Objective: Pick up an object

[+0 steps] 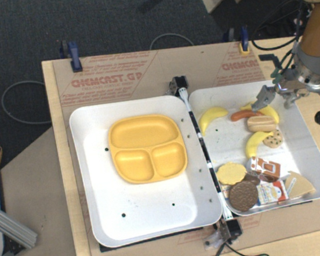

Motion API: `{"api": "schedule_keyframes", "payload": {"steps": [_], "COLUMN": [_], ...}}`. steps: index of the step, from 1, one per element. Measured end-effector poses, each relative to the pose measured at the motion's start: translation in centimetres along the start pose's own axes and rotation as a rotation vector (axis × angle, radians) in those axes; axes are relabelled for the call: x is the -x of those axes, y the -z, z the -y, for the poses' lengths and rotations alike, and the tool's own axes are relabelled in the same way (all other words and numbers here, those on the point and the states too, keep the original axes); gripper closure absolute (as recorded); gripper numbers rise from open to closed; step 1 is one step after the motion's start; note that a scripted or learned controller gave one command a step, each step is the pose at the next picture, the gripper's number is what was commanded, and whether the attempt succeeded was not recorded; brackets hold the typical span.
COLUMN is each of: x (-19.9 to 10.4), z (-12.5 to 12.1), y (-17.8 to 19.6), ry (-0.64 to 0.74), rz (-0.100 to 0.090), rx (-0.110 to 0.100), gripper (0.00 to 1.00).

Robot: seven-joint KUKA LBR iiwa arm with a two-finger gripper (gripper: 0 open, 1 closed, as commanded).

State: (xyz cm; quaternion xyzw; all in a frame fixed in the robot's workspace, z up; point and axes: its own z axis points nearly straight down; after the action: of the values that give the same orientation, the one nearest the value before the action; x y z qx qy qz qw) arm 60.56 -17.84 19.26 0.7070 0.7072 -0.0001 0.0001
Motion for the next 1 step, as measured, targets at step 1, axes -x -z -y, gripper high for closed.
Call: {"api": "schedule_keyframes", "payload": {"steps": [1], "x": [-3.57], "z": [0.79], "y": [-11.45], "ry": [0.003], "rz": [-0.004], "rx": [-0.008], "gripper": [0.0]}}
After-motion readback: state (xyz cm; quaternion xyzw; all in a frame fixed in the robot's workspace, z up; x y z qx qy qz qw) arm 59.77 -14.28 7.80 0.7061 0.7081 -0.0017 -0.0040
